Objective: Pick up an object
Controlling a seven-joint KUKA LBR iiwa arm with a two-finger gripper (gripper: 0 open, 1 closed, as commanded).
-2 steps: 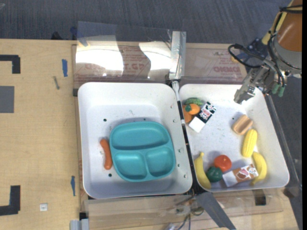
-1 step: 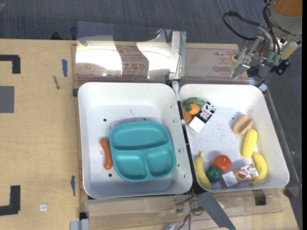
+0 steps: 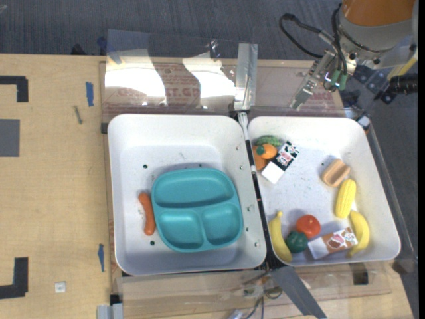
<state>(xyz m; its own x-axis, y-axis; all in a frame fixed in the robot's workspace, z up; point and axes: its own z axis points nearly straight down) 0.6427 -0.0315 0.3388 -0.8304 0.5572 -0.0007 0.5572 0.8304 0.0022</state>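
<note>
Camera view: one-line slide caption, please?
Gripper hangs above the right bin's far rim; toy food lies below, teal tray in left bin.

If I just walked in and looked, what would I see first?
Probably the big teal divided tray in the middle of the left bin, with an orange carrot lying beside it on its left. Next, the bright toy food in the right bin: yellow bananas along the near side, a red tomato, and a corn cob. The arm's end effector hangs above the right bin's far edge.
</note>
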